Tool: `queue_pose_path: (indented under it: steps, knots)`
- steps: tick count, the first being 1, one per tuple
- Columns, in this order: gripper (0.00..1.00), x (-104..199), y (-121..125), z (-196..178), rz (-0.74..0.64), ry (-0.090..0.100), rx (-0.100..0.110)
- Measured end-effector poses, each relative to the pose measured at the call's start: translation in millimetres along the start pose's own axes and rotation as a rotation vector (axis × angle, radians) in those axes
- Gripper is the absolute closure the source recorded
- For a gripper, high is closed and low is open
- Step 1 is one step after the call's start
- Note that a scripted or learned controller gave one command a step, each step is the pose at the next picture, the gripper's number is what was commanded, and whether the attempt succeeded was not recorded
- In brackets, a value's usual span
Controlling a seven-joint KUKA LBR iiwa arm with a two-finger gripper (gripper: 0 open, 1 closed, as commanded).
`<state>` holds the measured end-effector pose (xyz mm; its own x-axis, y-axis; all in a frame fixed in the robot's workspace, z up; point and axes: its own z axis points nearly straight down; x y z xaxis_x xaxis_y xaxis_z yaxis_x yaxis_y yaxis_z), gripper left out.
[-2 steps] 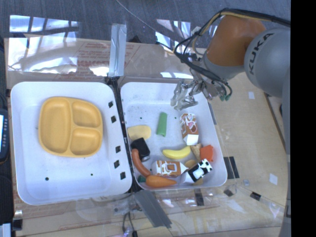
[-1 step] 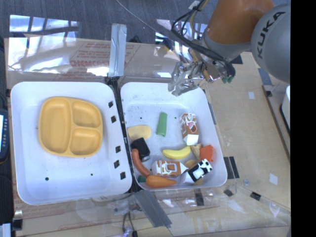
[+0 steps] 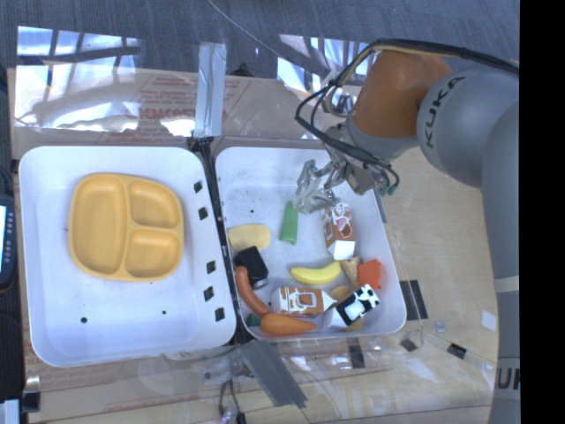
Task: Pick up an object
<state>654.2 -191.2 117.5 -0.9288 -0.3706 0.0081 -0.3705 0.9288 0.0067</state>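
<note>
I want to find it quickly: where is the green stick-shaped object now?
The green stick lies in the right bin, near its middle, just below the hand. The pale yellow piece is on its left and the brown carton on its right.

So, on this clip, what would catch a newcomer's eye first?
Probably the yellow divided tray, alone in the left bin. Next, the toy-food clutter in the right bin: a banana, a carrot, a green stick. The gripper hangs over that bin's upper part.
</note>
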Motion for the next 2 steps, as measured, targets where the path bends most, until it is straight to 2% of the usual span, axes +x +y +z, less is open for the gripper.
queue_pose_path:
  steps: [1, 2]
  knots:
    - [1.0, 68.5, 7.3, 26.9, 0.025, -0.008, 0.005]
    - [0.0, 67.6, 7.3, 25.8, 0.024, -0.01, 0.006]
